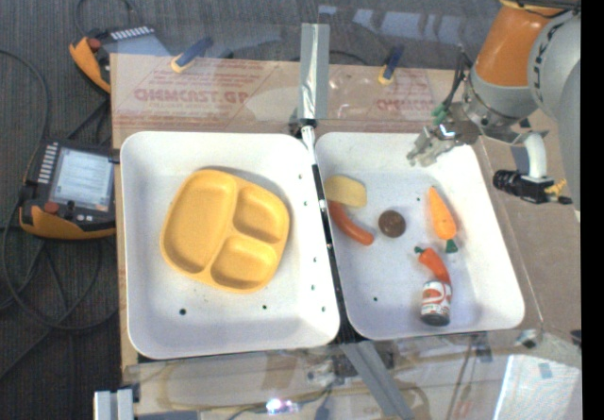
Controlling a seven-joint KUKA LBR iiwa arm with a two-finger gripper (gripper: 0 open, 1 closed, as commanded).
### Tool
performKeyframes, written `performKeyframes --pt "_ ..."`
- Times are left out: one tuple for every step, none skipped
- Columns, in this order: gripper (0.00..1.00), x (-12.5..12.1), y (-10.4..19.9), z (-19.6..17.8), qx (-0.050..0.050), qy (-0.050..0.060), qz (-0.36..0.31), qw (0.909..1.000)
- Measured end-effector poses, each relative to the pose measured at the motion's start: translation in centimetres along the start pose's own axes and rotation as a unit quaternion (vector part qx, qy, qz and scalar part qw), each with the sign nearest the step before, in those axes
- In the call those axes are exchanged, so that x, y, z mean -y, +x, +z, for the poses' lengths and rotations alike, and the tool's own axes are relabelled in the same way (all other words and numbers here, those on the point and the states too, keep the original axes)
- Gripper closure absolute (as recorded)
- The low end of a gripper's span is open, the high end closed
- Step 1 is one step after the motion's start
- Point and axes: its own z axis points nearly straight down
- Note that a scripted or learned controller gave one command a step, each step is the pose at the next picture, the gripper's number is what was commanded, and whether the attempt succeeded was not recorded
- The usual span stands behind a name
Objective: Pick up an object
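Right bin (491,248) under claw (427,146), fingers seemingly open, above carrot (441,213).

Gripper (427,146) above right bin (491,248), yellow tray (226,229) in left bin (142,248)

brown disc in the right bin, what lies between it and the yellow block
Bare white bin floor lies between the brown disc and the yellow block in the camera view.
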Motion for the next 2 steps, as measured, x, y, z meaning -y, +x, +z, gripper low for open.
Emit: performKeyframes --pt "0.00 0.0 -0.1 0.0 0.001 0.001 0.000 1.0000" --pt "0.00 4.2 -1.9 9.0 0.000 -0.003 -0.026 0.9996"
